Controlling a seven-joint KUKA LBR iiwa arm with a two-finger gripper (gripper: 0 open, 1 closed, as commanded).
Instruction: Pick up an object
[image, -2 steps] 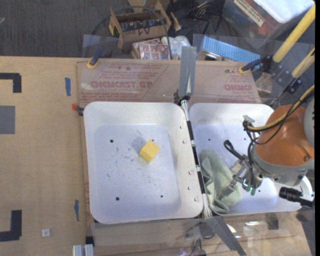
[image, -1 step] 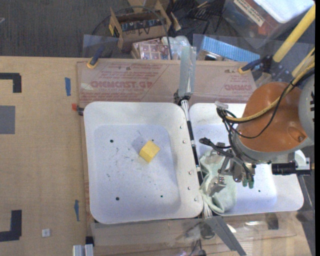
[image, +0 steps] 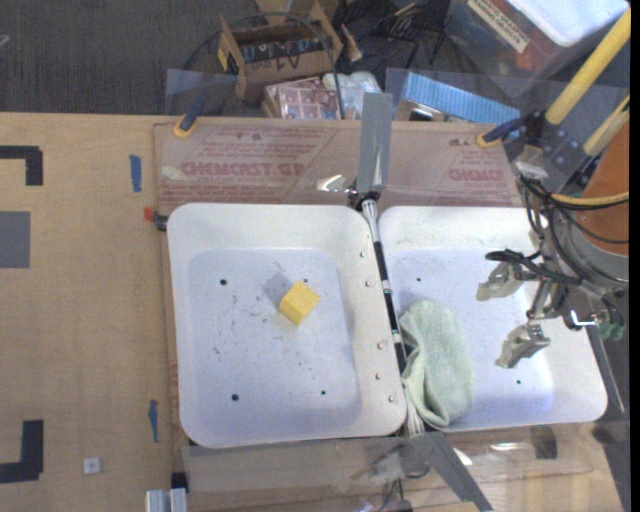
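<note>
- Down at the near edge, the bench (image: 80, 300) takes the eye first, a broad tan board with black corner marks and bits of blue tape on its left side.
- Next in size, the left bin (image: 200, 240), shallow and white, sits on that bench with its floor speckled by dark dots.
- Right alongside it, the right bin (image: 450, 235), also white, touches the left one along a shared middle seam with a row of small fasteners.
- Coming in from the right, the arm (image: 600, 215) hangs over the right bin, grey with its orange band up near the frame edge and a tangle of dark cables round the wrist.
- Pale green cloth (image: 438, 362) is slumped in the right bin's near-left corner, pressed against the middle seam.
- Now the gripper (image: 512, 315): it hovers above the right bin's right half, its two pale fingers (image: 522, 345) spread wide apart, nothing between them.
- The cloth lies to the gripper's left, apart from it.
- Smallest of all, the yellow block (image: 298, 302) sits near the centre of the left bin, turned at a slight angle, well apart from the gripper.
</note>
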